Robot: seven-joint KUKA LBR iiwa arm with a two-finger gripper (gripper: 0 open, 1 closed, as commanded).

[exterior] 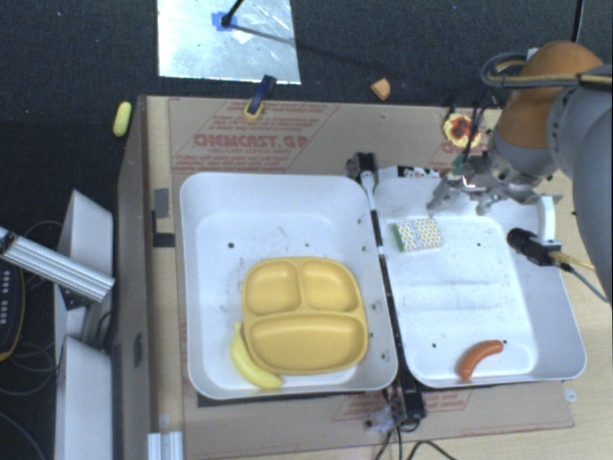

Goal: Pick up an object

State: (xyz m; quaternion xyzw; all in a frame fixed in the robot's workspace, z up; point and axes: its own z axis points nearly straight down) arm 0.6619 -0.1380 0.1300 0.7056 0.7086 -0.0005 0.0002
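Sponge (419, 235), patterned and nearest the gripper (466, 192) hovering above the right bin's (556, 353) far edge, seems the likely target; finger opening cannot be told.

You're looking at an evenly lit, slightly soft overhead picture in which the two white bins (287, 195) come out bright with only faint shadows, a metal sheet (228, 25) on the dark floor throws glare, and fine detail is grainy.
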